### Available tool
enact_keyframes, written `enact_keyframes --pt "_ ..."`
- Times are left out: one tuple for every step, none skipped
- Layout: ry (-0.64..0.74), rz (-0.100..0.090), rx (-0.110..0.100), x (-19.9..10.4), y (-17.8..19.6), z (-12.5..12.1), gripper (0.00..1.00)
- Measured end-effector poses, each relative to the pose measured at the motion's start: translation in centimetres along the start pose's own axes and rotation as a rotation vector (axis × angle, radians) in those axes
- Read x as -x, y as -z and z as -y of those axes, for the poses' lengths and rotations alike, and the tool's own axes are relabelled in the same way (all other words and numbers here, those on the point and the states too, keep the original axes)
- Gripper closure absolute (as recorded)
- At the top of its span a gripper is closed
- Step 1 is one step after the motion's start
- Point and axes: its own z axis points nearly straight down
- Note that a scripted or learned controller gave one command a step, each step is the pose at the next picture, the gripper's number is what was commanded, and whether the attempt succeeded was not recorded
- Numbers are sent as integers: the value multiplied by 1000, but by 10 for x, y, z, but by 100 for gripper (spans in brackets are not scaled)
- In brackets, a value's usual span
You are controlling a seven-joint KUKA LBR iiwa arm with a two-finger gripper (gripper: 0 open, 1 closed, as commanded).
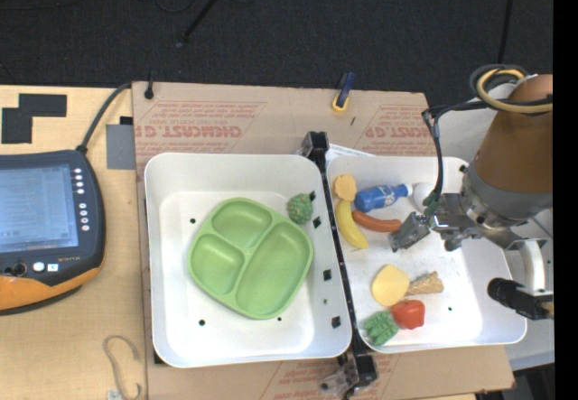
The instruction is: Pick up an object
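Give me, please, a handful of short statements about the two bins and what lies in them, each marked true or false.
1. The green divided plastic plate lies in the left white bin. True.
2. The small green broccoli floret rests in one of the plate's compartments. False: it lies on the bin floor beside the plate's upper right rim.
3. The yellow plastic banana lies in the right white bin. True.
4. The blue plastic bottle stands upright. False: it lies on its side.
5. The hand hovers over the left bin. False: it is over the right bin, near the orange-red sausage.
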Motion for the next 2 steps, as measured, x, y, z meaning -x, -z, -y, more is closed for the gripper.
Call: enact_keyframes --pt "-1 -1 -2 -1 -65 3 0" --pt "0 -1 -1 -5 -110 9 0"
